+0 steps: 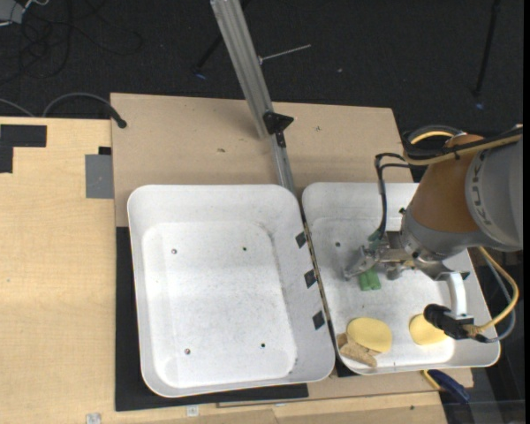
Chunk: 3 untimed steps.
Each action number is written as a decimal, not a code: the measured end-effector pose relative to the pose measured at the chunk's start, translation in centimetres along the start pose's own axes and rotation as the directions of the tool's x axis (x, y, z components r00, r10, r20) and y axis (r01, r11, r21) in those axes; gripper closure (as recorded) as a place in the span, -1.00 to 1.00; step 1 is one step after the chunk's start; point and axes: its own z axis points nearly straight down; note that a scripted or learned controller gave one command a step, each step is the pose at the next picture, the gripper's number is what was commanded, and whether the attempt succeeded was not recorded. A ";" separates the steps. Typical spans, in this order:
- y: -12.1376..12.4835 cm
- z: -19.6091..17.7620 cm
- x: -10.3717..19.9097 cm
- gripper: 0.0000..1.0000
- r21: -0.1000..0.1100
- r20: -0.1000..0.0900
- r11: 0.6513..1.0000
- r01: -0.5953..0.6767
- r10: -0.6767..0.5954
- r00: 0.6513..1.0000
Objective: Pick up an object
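Observation:
My gripper (367, 266) is low inside the right bin (336, 210), near its middle, with the grey arm and its orange band (442, 197) reaching in from the right. A small green object (369, 281) lies right at the gripper's tip, partly covered by it. I cannot see whether it is gripped or only touched. Two round yellow objects lie near the bin's front edge, one (369, 334) at the left and one (425, 329) at the right. A small tan piece (360, 353) rests against the front left corner.
The left bin (159, 210) stands beside the right one, with black clips (310, 277) on the shared rim. A slanted metal rail (247, 69) rises behind the bins. A black and white part (450, 312) with cables hangs from the arm near the right yellow object.

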 end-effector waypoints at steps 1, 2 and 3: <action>-0.1 -1.1 -0.1 1.00 0.001 -0.001 1.000 -0.006 0.006 1.000; 0.9 -6.9 0.2 1.00 -0.002 0.000 1.000 0.004 -0.004 1.000; 0.6 -11.1 0.1 1.00 -0.001 0.000 1.000 0.004 -0.004 1.000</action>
